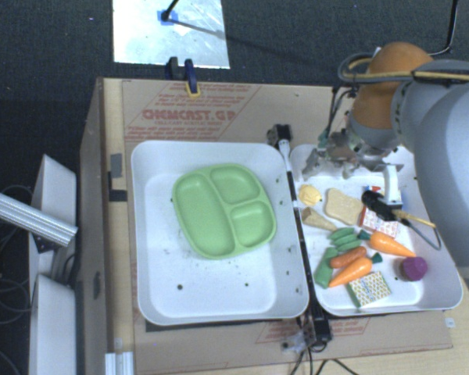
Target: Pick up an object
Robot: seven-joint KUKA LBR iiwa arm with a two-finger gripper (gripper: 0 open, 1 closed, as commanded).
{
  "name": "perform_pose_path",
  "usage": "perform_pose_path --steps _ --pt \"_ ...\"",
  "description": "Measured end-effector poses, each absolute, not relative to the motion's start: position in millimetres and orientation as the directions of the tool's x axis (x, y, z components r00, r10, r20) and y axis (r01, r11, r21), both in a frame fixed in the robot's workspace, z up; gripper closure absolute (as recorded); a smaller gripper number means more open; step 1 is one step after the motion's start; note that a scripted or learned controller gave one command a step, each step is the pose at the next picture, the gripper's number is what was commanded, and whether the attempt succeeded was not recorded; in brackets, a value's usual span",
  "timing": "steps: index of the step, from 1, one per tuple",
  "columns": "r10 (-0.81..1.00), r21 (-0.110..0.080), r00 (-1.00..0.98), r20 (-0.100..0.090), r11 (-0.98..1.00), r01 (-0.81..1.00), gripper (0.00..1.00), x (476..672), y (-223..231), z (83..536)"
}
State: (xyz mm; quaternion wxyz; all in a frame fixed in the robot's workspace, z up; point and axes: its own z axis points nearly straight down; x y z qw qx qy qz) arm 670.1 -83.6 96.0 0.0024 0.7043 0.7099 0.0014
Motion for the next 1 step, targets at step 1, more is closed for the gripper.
perform_pose_path --steps 1 --pt "1.0 0.007 -0.002 -0.002 0.002 1.0 0.0 620.3 -87.7 86.8"
